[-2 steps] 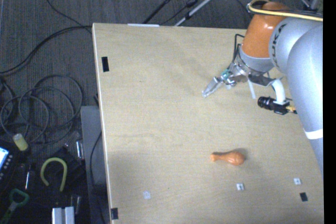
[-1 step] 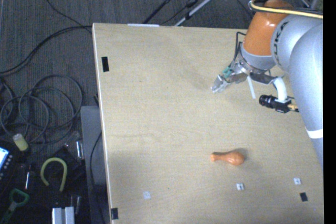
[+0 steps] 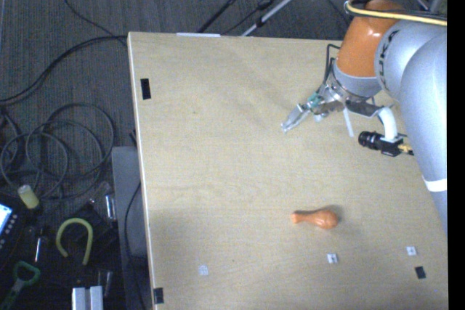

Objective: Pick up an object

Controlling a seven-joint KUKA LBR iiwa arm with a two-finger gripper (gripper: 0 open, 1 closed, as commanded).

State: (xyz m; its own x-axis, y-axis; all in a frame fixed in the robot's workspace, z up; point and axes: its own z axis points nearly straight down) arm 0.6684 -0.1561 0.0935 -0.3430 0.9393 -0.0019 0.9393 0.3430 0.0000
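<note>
A: Where's the target?
B: Orange gourd-shaped toy [image 3: 317,218] lies on the wooden board [image 3: 218,156], well below your gripper [image 3: 290,121], nearer the front edge.
A: Gripper?
B: Holds nothing; opening unclear. Centre over the bulb before descending.

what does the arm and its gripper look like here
The arm is a thick, rounded grey tube with a wide orange band above the wrist. A yellowish cable loops over the band. The gripper is small, with thin pale metallic fingers; a black cylindrical part sticks out beside it.

gripper [image 3: 293,121] above bench [image 3: 218,156], orange object [image 3: 317,218] apart
</note>
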